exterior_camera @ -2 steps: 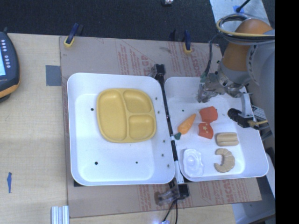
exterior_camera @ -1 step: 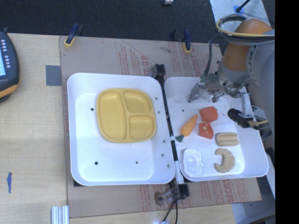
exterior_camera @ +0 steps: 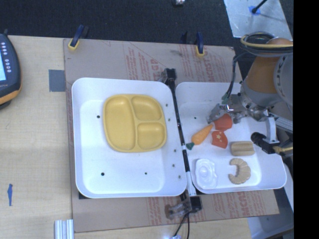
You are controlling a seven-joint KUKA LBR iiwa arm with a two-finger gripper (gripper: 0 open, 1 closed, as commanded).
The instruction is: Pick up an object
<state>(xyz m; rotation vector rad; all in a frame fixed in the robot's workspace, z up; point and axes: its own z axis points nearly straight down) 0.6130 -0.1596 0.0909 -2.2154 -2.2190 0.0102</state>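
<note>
Since the gripper (exterior_camera: 225, 110) hangs low in the right bin (exterior_camera: 199, 96), you'll find the red block (exterior_camera: 224, 122) touching just beneath it, though I cannot tell its grip state.

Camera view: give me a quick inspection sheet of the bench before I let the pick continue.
Surface: bench bearing left bin and right bin.
Job's things: carrot, two red pieces, tan block, croissant, white fried egg, all in right bin.
Clutter: yellow divided plate in left bin.
Grippers: gripper low over right bin's far side, beside upper red piece; no grasp confirmed.
Cables: black cable along arm.
Surroundings: blue clamps, pendant at left.
</note>
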